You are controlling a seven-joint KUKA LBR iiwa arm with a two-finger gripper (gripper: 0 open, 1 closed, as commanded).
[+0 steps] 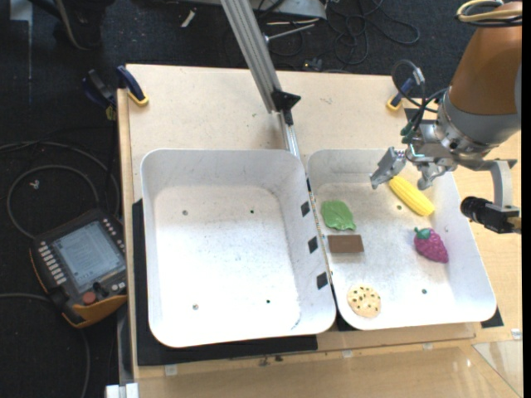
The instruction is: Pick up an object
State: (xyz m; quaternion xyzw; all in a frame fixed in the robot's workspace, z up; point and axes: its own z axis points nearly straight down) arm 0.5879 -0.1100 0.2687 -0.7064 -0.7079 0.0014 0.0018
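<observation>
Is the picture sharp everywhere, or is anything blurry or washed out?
Camera view: the toys, such as the corn and cookie, look fairly sharp; the tool is slightly soft; the white bins are bright without harsh glare; shadows are faint.

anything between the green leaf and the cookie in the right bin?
Yes: in the camera view the brown block lies between the green leaf and the cookie.

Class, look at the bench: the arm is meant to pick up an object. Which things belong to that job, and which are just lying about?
Part of the job:
claw
corn cob
green leaf
brown block
purple berry
cookie
right bin

Lying about:
left bin
handheld controller
floor cables
</observation>
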